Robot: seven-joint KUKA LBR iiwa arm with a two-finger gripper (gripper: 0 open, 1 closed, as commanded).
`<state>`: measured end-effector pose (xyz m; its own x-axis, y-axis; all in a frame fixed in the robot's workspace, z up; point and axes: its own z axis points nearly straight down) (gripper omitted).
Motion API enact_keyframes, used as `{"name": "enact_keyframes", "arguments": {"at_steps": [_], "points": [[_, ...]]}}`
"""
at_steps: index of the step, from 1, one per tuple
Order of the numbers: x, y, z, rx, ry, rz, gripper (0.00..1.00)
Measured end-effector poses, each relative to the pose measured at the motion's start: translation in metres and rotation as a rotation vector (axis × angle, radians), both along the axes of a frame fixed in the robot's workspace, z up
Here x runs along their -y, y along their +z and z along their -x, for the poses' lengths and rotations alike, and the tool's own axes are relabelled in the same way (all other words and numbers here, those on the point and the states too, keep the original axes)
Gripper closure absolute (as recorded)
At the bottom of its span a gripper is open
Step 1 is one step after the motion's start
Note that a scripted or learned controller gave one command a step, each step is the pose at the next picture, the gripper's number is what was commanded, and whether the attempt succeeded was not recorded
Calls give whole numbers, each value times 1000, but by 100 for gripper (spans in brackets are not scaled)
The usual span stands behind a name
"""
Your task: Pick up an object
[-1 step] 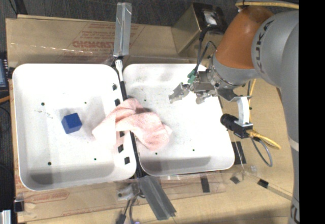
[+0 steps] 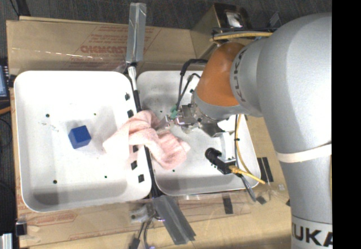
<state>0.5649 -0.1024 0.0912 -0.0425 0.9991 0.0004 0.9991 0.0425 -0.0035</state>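
**Two bins, one arm low over the right one**

Two white bins sit side by side on the bench, and the big grey arm sweeps in from the right, its orange band bent down over the right bin. Biggest loose thing next: a pink cloth, rumpled, draped right across the divide, one end lying in the left bin, the bulk of it heaped in the right. The gripper is down at the cloth's upper right edge, just beside it, perhaps touching; the wrist crowds the view, so I cannot tell whether the fingers are apart or closed, or whether any cloth is caught. Smallest now: a blue cube on the left bin's floor, well apart from the gripper, near the cloth's left end.
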Motion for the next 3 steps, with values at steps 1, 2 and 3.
{"name": "enact_keyframes", "arguments": {"at_steps": [1,2,3], "points": [[-8,0,18,-1,166,-2,0],[-4,0,71,3,328,-1,0],[-4,10,70,2,332,-2,100]]}}
